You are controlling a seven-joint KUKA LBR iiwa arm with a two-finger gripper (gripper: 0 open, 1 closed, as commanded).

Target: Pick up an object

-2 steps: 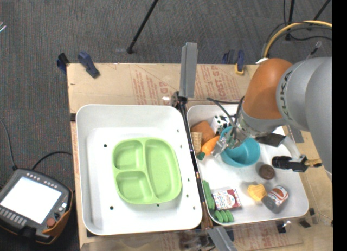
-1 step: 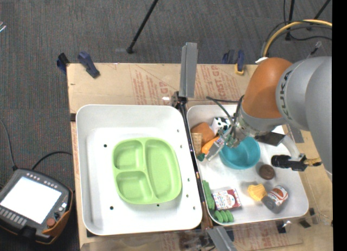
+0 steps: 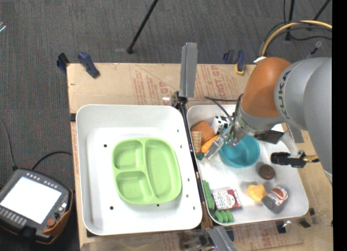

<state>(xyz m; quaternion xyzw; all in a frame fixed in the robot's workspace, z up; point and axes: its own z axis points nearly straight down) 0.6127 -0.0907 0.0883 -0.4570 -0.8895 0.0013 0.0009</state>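
Bench (image 3: 108, 84) carries two white bins; the left bin (image 3: 89, 136) holds a green divided tray (image 3: 146, 169), the right bin (image 3: 295, 198) the clutter worth picking. Jaws (image 3: 227, 139) hang over its far left part, beside a blue bowl (image 3: 241, 153) and orange toy (image 3: 201, 130); whether they stand apart, I cannot tell

The bench (image 3: 135, 84) is topped with brown cardboard printed in red. On it, the left white bin (image 3: 89, 136) holds a light green divided tray (image 3: 146, 169) with three compartments. Blue clamps (image 3: 87, 63) grip the bench's far left corner, and another pair (image 3: 233, 58) sits at the far edge near the right. A grey upright post (image 3: 188, 71) stands between the bins at the back. On the dark carpet (image 3: 65, 11) at lower left lies a control pendant (image 3: 32, 204) with a pale screen.
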